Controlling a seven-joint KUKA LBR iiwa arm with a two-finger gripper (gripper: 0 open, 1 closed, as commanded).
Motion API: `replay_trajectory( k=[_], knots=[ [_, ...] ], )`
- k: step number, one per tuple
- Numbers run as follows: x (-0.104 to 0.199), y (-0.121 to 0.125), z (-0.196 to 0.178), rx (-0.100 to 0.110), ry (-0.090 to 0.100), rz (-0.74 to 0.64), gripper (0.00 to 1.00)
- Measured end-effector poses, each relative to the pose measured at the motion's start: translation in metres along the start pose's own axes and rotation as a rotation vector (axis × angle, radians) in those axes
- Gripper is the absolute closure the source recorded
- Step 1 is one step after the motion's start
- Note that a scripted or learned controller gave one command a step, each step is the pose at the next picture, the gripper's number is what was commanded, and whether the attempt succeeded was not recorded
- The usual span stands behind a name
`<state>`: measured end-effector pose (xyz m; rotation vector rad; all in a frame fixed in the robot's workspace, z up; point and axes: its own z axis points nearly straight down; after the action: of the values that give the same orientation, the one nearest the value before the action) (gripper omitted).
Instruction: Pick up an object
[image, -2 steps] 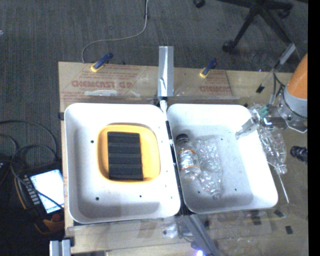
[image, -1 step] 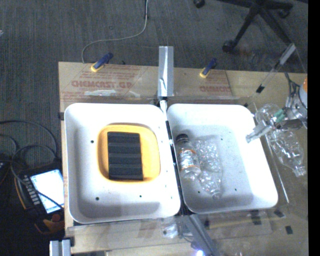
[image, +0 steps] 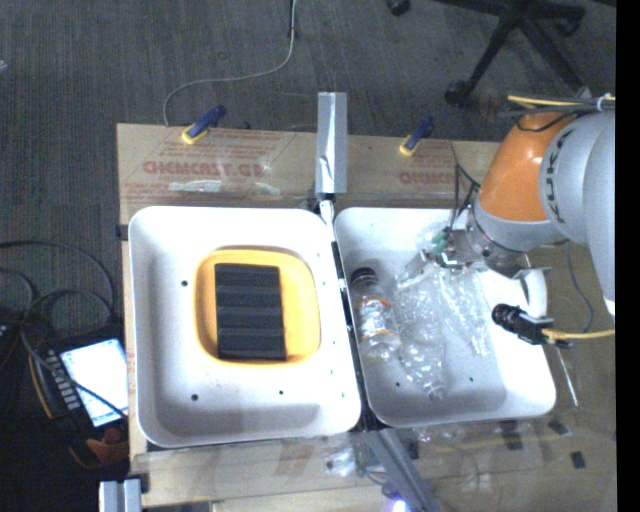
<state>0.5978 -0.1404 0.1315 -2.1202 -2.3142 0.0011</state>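
Dark ribbed carpet surrounds a plywood bench (image: 200, 170) bearing two glossy white bins. At nine o'clock, the left bin (image: 160, 300) holds a rounded yellow tray with a black ridged pad (image: 250, 310). At three o'clock, crinkled clear plastic bottles (image: 430, 320) fill the right bin (image: 510, 390); the gripper (image: 452, 248) hangs over them.
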Motion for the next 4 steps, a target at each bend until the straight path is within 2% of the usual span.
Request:
replay_trajectory(
  k=[1,2,3,4],
  knots=[
    [-0.069,-0.001,-0.011,-0.001,-0.004,0.079,0.0],
    [-0.001,-0.005,0.041,-0.013,-0.009,-0.059,0.0],
    [-0.07,-0.024,-0.008,-0.001,-0.005,-0.004,0.0],
    [-0.081,-0.021,-0.02,-0.001,-0.003,-0.03,0.0]
  ],
)
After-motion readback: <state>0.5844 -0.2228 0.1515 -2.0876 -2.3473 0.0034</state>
